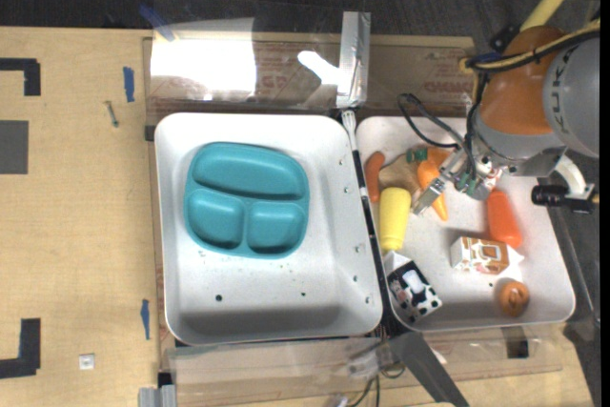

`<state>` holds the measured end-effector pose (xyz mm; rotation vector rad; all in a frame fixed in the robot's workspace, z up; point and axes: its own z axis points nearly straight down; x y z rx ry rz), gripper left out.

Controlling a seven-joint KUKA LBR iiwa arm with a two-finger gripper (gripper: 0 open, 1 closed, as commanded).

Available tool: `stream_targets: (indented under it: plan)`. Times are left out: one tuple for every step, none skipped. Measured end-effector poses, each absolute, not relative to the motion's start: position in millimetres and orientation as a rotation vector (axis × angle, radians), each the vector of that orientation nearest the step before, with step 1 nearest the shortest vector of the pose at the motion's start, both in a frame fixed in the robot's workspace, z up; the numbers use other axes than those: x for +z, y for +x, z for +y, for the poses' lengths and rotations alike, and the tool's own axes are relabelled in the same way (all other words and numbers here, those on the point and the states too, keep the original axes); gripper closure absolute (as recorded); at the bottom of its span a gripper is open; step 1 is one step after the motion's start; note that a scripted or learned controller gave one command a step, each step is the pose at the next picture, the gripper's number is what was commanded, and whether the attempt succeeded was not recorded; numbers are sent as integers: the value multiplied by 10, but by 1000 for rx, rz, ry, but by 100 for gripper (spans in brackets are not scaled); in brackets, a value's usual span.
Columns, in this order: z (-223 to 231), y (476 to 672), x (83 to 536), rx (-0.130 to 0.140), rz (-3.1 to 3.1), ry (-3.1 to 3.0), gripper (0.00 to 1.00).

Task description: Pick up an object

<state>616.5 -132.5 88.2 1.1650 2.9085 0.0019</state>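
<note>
Cardboard-topped bench (67,205), two white bins. Left bin (329,205): teal tray (250,197), well apart from gripper (434,193). Right bin (553,295): yellow cylinder (394,216) just left of gripper, long axis near-upright in view. Finger opening: cannot tell; nothing seen held.

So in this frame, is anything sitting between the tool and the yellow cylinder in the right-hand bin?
Nothing visible does. The tool hangs low in the right bin, just beside the yellow cylinder's upper end. A tan piece and a small orange piece lie close above, crowding that corner rather than blocking it.
</note>
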Motion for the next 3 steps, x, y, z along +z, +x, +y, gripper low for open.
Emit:
stream_targets:
  plan:
    - [-1324,6198,1019,2,2900,1155,100]
    - [-729,5993,2383,7,2832,1335,100]
    - [-242,6602,1851,1,2854,1315,100]
